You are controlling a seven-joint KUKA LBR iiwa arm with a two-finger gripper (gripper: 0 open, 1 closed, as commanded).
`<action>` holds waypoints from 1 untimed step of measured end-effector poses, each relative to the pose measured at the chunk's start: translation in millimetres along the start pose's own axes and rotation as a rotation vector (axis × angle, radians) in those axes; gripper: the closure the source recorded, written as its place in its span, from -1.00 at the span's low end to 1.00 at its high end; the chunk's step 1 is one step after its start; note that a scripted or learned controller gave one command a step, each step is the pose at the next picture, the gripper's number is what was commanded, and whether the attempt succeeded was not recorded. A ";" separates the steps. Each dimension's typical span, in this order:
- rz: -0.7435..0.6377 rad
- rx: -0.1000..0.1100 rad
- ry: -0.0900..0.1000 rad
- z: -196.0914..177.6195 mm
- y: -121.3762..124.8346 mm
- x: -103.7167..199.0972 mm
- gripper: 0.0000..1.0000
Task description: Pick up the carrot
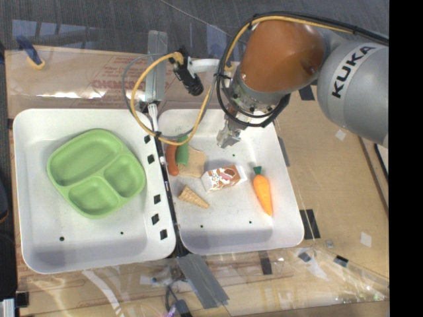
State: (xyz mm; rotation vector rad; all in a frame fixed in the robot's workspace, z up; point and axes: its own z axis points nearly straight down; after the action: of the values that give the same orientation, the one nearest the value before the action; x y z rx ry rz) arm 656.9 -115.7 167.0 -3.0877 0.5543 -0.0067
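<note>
Two white bins sit side by side on the bench, and I hang over the right bin (281,226). My gripper (228,139) has its fingers nearly together, grasping and touching nothing. The carrot (263,191), orange with a green top, lies near the bin's right wall, apart from me.

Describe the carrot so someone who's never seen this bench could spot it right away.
Look in the right-hand white bin, near its right wall. The carrot lies there lengthwise, below the gripper. It is the bright orange tapered piece with a green top, apart from the snack packet to its left.
</note>
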 end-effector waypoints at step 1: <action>0.138 0.001 0.003 14.8 54.5 21.1 1.00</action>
State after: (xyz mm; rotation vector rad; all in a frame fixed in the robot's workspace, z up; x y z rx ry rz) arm 657.8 -174.1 152.0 -3.0412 0.7650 -0.0115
